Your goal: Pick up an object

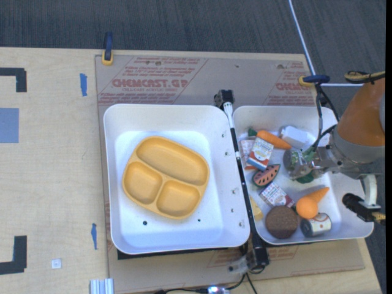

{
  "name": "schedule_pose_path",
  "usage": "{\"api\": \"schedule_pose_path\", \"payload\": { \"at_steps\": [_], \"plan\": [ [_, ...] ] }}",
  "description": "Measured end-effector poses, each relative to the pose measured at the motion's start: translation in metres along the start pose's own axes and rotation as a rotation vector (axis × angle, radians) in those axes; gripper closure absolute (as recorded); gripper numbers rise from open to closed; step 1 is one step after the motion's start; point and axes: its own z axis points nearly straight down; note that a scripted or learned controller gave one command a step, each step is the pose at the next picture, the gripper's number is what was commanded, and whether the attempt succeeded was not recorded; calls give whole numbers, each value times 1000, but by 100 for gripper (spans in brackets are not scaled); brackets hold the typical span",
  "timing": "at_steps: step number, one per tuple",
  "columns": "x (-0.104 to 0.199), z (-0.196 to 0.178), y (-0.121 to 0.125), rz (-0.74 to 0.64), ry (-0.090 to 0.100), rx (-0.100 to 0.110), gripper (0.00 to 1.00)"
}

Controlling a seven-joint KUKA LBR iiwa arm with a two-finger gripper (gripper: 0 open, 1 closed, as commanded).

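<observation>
Rightward, carrot [312,202] long axis tilted, tip upper-right

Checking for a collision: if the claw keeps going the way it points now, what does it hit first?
The claw points left into the right bin. First in line looks like the watermelon slice toy, though depth is unclear from above.

Arm in from the right, wrist low.
Orange band [365,112] sits at the right edge, grey wrist section [355,155] below it, angled leftward and down. Gripper [304,164] is at the end of the wrist, pointing left; it's dark and cluttered there, so finger state is unreadable.
</observation>
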Motion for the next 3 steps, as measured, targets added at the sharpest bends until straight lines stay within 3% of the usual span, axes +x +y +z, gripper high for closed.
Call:
{"api": "schedule_pose_path", "payload": {
  "at_steps": [1, 2, 3],
  "plan": [
    [18, -94, -42, -1, 1, 1, 100],
    [84, -120, -62, -3, 3, 4, 100],
    [184, -107, -62, -2, 3, 4, 100]
  ]
}}
